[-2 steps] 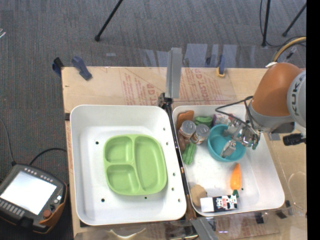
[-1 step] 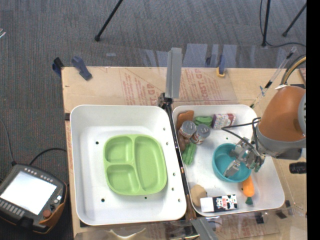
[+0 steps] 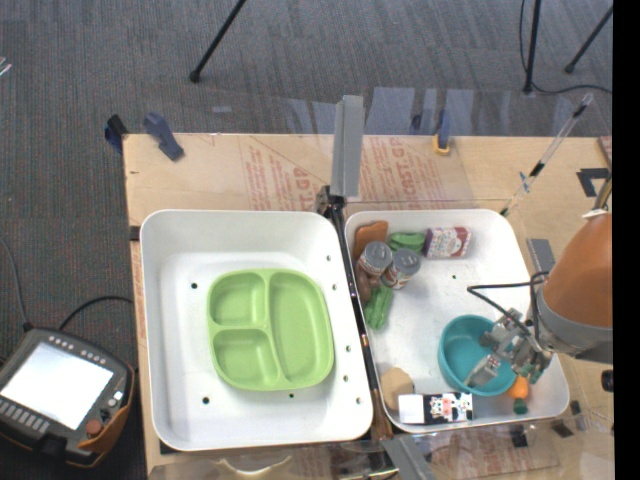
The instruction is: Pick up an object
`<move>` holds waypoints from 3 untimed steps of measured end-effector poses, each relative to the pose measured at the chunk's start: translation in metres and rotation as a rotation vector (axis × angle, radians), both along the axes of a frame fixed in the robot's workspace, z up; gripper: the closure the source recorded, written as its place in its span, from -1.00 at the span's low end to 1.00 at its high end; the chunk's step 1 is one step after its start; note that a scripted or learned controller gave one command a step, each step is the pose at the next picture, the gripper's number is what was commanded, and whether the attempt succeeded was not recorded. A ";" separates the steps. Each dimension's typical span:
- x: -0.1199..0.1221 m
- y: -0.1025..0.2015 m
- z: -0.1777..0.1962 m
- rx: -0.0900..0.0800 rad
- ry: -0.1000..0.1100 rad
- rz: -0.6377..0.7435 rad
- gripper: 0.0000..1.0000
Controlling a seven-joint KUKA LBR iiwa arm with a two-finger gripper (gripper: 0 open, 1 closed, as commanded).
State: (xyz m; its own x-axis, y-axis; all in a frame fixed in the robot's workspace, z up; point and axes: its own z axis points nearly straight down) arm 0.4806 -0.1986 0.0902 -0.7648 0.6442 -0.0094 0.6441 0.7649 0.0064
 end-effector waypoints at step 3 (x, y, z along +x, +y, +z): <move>0.068 0.030 -0.003 0.003 0.010 -0.123 -1.00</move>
